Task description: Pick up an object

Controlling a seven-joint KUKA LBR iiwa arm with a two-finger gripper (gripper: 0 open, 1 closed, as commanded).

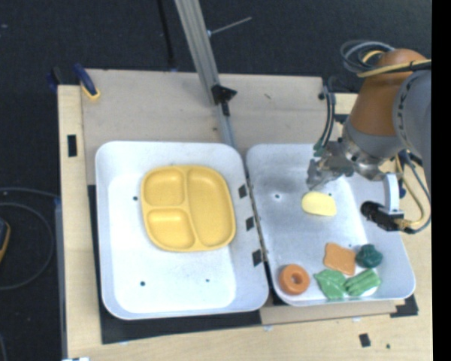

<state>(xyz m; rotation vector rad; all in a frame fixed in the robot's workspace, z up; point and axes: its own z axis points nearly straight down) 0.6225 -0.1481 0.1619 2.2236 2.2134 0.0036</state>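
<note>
Pale yellow lemon-shaped toy (319, 204) lies in the right white bin (286, 232) at centre right of the frame, apart from the toys in that bin's lower corner, with the end effector (321, 173) poised just above it, likely for a clean approach; its opening I cannot tell.

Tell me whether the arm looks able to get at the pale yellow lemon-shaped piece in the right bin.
Probably yes: the end effector hangs just above the pale yellow lemon-shaped piece, which lies alone on bare bin floor with nothing over it.
</note>
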